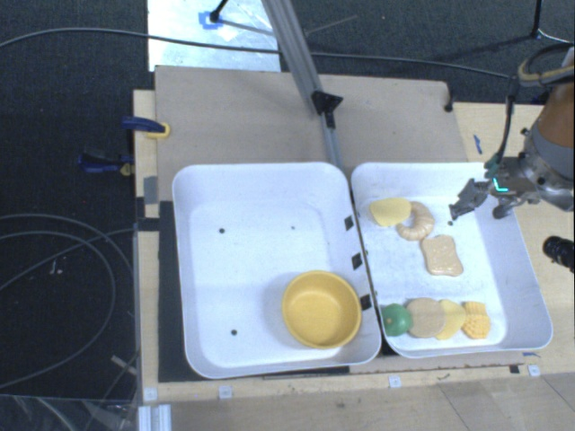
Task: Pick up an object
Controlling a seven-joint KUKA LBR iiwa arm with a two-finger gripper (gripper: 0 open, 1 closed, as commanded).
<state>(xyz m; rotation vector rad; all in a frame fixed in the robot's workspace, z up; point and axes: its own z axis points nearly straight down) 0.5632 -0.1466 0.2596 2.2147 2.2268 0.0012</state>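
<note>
Right now my gripper hangs open and empty at the frame's right, above the right bin, and the toast lying flat mid-bin looks light, stiff and thin, so I'd pinch its long edges.

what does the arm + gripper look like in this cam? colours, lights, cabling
The arm enters from the right edge of the camera view: grey metallic body with an orange band above the wrist. The gripper at its end is dark grey to black, angular, with a small cyan-green light glowing on its body. A thin dark cable hangs in a loop beside the arm. No readable markings at this resolution.
</note>
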